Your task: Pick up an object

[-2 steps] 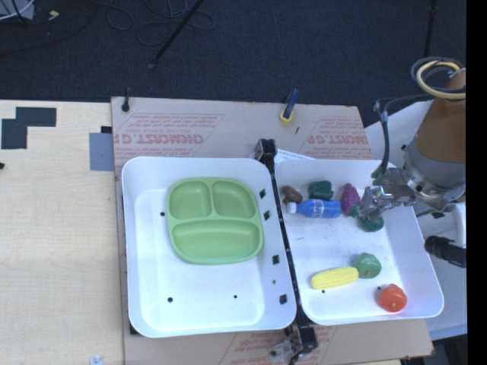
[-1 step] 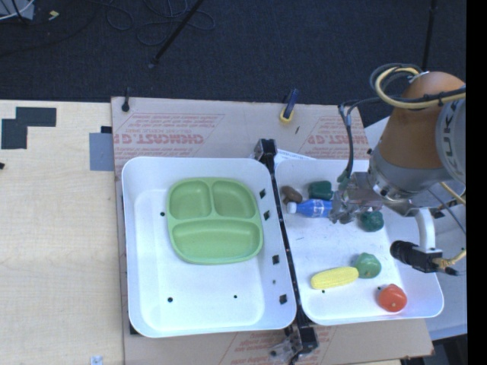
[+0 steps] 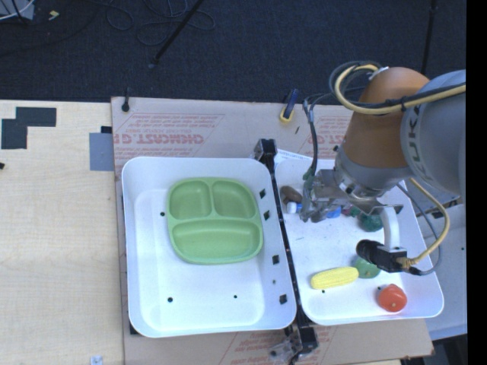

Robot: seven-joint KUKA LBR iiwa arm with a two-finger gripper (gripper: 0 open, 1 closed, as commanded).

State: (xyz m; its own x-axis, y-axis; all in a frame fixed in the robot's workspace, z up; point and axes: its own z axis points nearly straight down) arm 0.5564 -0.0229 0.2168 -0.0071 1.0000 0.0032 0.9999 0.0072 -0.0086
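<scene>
**Ana:** Hovering low over the right bin (image 3: pixel 426 295), the gripper (image 3: pixel 313 210) sits near the divider, beside a small brown object (image 3: pixel 291 196). Whether the hand is released or clenched, she cannot tell; the wrist hides it.

**Ben:** Nothing visibly held, then. The yellow corn toy (image 3: pixel 334 278) lies near the bin's front, well apart from the gripper, with a red tomato-like piece (image 3: pixel 393 298) just beyond.

**Ana:** The corn looks light, stiff plastic, likely slick. Best taken across its middle, jaws square to its length.

**Ben:** The left bin (image 3: pixel 144 280) carries a green divided plate (image 3: pixel 214 220), flat and awkward to pinch.
</scene>
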